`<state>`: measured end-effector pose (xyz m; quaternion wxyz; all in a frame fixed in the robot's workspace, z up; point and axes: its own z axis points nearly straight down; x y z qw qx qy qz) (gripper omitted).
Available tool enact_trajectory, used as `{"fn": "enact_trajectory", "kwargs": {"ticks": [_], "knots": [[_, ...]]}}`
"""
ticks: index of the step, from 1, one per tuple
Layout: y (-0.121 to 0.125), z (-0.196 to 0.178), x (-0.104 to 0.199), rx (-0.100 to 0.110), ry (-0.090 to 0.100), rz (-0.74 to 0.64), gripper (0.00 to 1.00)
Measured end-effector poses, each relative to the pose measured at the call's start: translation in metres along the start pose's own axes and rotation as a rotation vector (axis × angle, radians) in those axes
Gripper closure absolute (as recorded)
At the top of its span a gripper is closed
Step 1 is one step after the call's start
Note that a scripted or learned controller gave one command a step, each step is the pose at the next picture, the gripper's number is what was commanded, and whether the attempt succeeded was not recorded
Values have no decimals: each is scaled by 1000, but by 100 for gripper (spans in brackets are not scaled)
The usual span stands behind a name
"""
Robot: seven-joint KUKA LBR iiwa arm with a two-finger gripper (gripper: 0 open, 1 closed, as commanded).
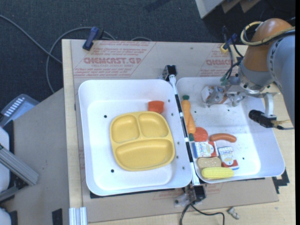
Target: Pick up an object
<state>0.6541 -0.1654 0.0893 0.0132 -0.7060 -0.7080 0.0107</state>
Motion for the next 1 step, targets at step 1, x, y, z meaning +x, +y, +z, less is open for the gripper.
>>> {"fn": "enact_trajectory", "kwargs": {"ticks": [1], "knots": [[4,11,-43,12,8,-3,0]]}}
